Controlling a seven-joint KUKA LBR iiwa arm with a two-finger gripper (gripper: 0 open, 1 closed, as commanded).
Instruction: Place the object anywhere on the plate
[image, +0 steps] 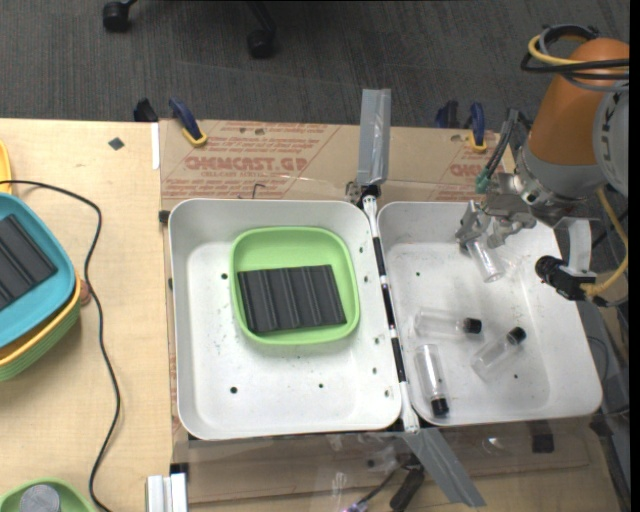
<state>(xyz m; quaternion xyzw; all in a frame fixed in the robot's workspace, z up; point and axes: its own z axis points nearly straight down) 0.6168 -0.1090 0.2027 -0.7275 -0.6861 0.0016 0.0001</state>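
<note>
With the pincer (484, 243) at upper right of the frame seemingly clamped on a clear plastic vial (487, 262) above the right white bin (560, 395), the carry should stay high over the bin walls toward the green square plate (345, 250) left of centre.

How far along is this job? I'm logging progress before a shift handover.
Nothing is placed yet: the green plate in the left bin carries only its dark ridged mat. In hand: the gripper is above the right bin with a clear vial at its fingers. Left: carrying it to the plate. Three more vials lie in the right bin.
</note>
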